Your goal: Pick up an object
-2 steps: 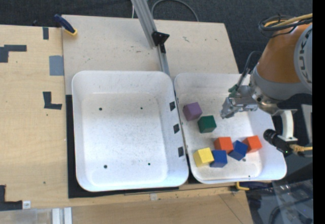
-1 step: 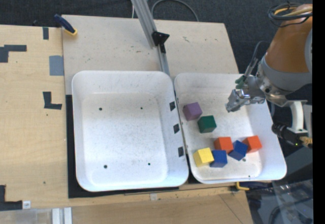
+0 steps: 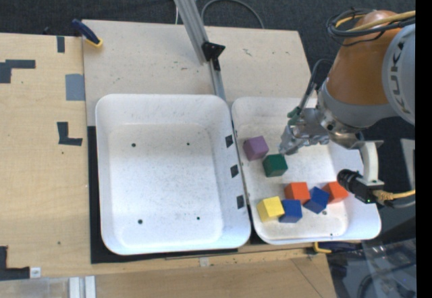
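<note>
My hand (image 3: 289, 144) hovers in the right white bin (image 3: 270, 109), just above the small green cube (image 3: 275, 165) beside the purple cube (image 3: 255, 147). Spread or pinched, I cannot tell. It's probably light and rigid; I'd grip opposite flat faces.

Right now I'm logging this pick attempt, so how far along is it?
Early stage. Done: the gripper has reached into the right bin and sits just above the green cube, beside the purple cube. In hand: nothing visibly; every cube lies on the bin floor, including the yellow cube and the orange and blue ones near the front. Left: closing on a cube and lifting it.
</note>
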### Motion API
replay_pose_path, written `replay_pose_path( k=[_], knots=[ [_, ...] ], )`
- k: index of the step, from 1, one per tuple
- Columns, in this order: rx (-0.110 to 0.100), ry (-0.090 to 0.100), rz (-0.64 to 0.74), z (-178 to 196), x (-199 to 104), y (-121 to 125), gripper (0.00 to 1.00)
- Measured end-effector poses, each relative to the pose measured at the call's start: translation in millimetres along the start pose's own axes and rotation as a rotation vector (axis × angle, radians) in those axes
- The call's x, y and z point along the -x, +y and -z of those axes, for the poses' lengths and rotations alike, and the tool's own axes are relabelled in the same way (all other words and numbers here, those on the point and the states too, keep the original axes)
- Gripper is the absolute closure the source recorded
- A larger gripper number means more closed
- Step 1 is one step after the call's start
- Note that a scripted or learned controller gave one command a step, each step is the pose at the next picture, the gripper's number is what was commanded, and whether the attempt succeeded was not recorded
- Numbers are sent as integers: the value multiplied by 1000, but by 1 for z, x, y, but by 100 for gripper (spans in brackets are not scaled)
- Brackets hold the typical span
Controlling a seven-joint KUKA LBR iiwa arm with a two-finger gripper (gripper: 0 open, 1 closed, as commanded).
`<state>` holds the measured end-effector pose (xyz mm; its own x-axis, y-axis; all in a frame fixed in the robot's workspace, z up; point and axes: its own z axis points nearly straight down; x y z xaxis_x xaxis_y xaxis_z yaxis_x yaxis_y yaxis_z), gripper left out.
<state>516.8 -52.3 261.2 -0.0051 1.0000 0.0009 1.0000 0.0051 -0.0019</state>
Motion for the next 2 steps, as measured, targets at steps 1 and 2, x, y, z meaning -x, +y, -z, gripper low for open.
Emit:
replay_pose_path(
  k=[1, 2],
  knots=[
    [0, 1, 2, -3, -61, 3, 100],
    [-1, 0, 2, -5, -117, 4, 100]
  ],
)
